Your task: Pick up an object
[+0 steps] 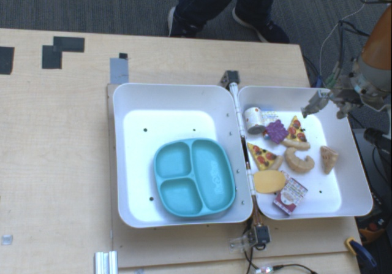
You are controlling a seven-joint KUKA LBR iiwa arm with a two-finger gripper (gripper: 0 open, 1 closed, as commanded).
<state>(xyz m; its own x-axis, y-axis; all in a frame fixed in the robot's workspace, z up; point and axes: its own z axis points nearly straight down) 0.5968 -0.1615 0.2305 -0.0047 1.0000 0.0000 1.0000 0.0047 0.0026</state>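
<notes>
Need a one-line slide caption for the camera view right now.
Claw open over the right bin of toy food; blue divided plate in the left bin.

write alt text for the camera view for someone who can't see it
The arm's end effector hovers over the far right edge of the right bin, which holds toy food including pizza slices and purple grapes. The left bin holds a blue divided plate.

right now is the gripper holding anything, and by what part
Nothing is held. The gripper hovers over the right bin's far right corner, with no object between its fingers.
</notes>
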